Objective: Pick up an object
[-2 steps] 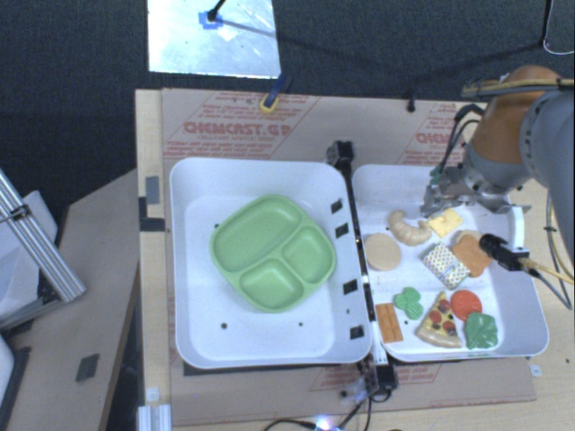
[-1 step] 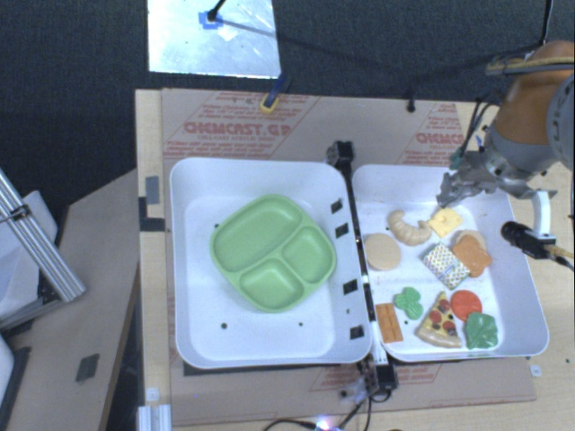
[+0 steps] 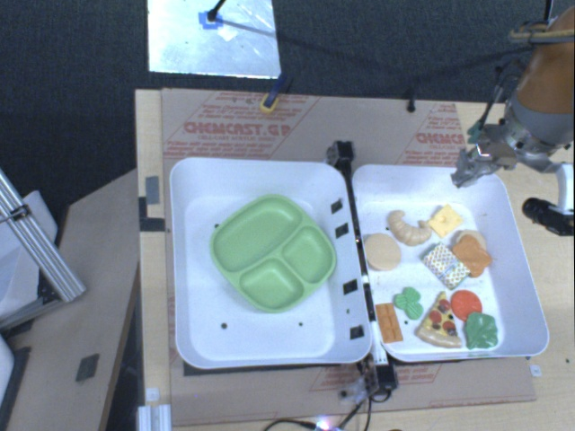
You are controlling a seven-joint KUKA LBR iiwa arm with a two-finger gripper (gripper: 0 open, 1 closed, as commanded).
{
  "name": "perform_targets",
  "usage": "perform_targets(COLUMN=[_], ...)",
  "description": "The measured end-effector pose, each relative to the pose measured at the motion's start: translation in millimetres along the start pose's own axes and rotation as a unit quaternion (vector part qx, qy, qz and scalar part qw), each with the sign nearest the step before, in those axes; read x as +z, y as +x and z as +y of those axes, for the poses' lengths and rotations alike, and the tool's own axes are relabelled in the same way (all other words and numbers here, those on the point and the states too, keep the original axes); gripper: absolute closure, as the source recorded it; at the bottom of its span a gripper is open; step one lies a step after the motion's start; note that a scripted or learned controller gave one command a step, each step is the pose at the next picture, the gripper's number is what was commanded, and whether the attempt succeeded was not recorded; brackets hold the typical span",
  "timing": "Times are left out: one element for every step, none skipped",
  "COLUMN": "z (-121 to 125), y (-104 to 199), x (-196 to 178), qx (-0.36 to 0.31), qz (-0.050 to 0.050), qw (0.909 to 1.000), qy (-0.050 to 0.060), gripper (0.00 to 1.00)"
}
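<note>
In right bin [image 3: 521, 241], toy food [image 3: 436, 272].

Two white bins [image 3: 260, 173], one green plate [image 3: 273, 252], ten toy foods [image 3: 409, 228].

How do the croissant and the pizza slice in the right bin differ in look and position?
The croissant is a plain tan, curved crescent; the pizza slice is a flat wedge with red and yellow toppings. The croissant lies toward the far middle of the right bin, while the pizza slice lies by the near edge, between a green broccoli piece and a green leafy piece. Both look like toy food, lying flat.
</note>
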State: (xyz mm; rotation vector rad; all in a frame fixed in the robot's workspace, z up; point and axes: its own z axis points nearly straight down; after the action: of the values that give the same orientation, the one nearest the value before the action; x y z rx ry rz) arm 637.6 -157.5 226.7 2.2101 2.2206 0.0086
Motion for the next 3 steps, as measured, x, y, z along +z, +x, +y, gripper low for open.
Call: perform_targets(z=[1.1,20.4,25.6], y=[0.3,62.7,97.1], x=[1.5,2.3,10.8], qx=[0.000,-0.003,-0.001], qz=[0.001,0.002,0.002], qw=[1.0000,1.0000,1.0000], qy=[0.003,0.003,0.004], gripper=[1.00,1.00,1.00])
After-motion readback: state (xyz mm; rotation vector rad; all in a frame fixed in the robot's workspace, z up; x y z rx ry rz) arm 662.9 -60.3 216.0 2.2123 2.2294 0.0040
